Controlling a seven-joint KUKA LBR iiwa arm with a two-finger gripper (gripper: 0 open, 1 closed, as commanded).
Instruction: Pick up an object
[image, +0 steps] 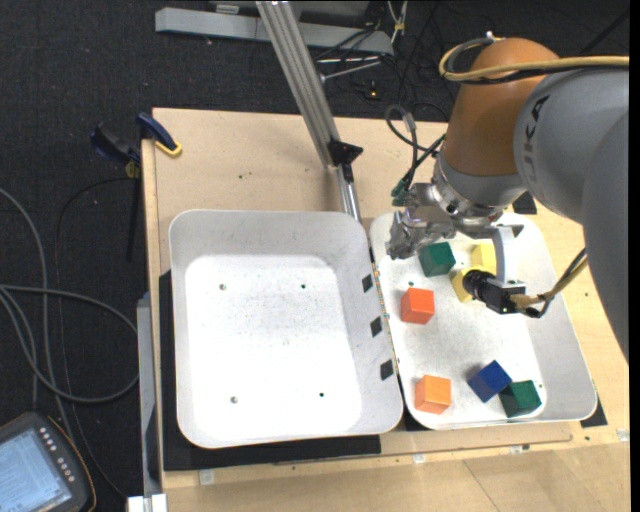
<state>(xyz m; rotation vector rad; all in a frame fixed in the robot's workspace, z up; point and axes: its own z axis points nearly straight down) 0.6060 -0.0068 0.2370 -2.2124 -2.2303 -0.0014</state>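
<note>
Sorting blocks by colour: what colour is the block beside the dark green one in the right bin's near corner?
Blue, clearest in the camera view.

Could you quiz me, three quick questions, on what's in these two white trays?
1. True or false: all the blocks lie in the right bin.
2. Which block lies nearest the gripper: A) the blue block, B) the green block, C) the front orange block?
3. How many orange blocks are there?

Key: 1 true. 2 B. 3 two: the front one and another behind it.
</note>
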